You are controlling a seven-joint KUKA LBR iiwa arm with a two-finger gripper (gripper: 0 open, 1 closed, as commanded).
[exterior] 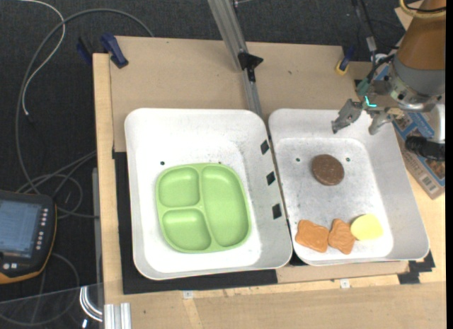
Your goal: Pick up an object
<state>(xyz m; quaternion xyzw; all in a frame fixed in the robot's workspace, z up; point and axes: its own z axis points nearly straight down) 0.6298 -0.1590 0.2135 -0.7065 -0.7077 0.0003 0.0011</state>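
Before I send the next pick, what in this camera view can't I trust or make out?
- Arm: cut off by the right edge above the orange band.
- Gripper: small and dark over the right bin; whether it hangs above the rim or touches it cannot be told.
- Two orange pieces and the yellow piece: touching or overlapping, too small to tell.
- Brown disc: too small to identify.

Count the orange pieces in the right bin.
2: one orange piece near the front edge, the other beside it, next to the yellow piece. None seem hidden.
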